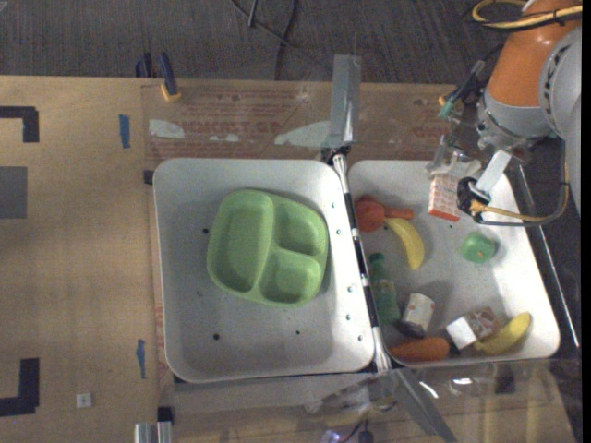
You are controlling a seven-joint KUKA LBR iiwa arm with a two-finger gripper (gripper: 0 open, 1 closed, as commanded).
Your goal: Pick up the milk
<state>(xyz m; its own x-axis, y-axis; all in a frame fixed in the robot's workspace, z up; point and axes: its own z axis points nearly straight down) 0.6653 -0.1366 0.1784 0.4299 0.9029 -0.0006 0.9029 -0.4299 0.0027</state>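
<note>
The milk [444,198] is a small white carton with an orange-red lower half, at the far end of the right bin [536,275]. It hangs tilted right under my gripper [453,170], which comes in from the upper right. The fingers are closed on the carton's white top. The carton's lower edge seems to be just off the bin floor, near the back wall.
The right bin also holds a red vegetable [370,213], a banana [407,243], a green round fruit [478,247], a green bottle [380,286], a can [417,313], a carrot [420,348], a small box [470,329] and a second banana [507,335]. A green divided plate [270,247] lies in the left bin.
</note>
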